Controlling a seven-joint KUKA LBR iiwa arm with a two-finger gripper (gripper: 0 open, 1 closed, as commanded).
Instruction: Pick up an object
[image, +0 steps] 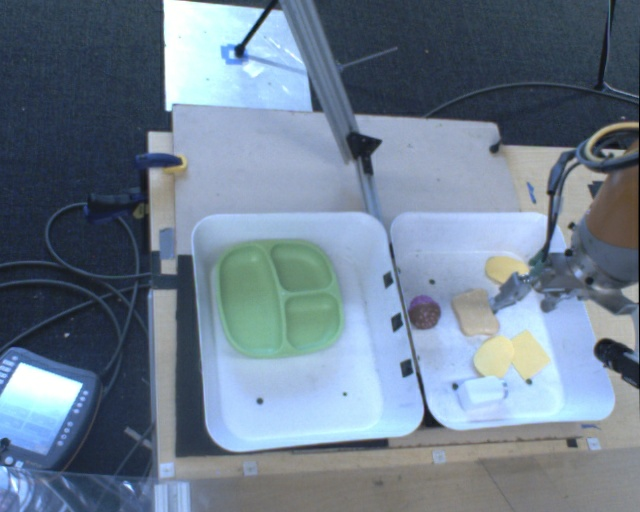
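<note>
The claw (510, 291) hangs low in the right bin (440, 235), its tips spread and gripping nothing, just beside the tan bread slice (474, 312) there, likely lined up to grab that slice from above.

dark carpet floor (60, 100), pale bench (260, 160)

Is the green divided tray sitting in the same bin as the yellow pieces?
No, the green tray lies in the left bin; the yellow pieces are in the right bin.

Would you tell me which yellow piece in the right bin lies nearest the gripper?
The yellow piece at the far side, just above the gripper; the other two yellow pieces lie lower.
</note>
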